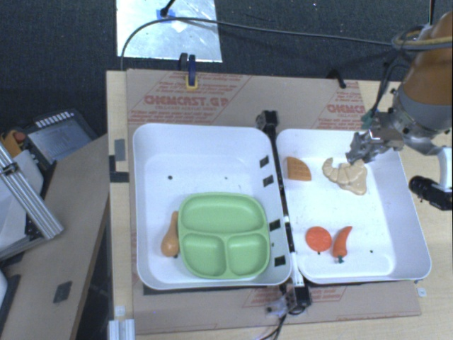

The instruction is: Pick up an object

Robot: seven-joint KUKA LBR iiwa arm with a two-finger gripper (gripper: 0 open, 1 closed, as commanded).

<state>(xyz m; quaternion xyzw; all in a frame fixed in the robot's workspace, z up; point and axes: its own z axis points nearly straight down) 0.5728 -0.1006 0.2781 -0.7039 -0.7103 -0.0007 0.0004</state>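
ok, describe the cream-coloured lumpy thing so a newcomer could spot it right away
Start at the right bin of the two white bins. In its far half, directly under the end effector, lies the pale cream lumpy object. Its neighbours are all orange or red: an orange wedge beside it, a red tomato and chili nearer the camera.

Floor: dark carpet (pixel 56 41) (speckled)
Bench: pale board (pixel 233 94), red lettering
Panel: shiny sheet (pixel 170 16) behind
Cable: black (pixel 283 30), crossing

Arm (pixel 425 83) angled down from right
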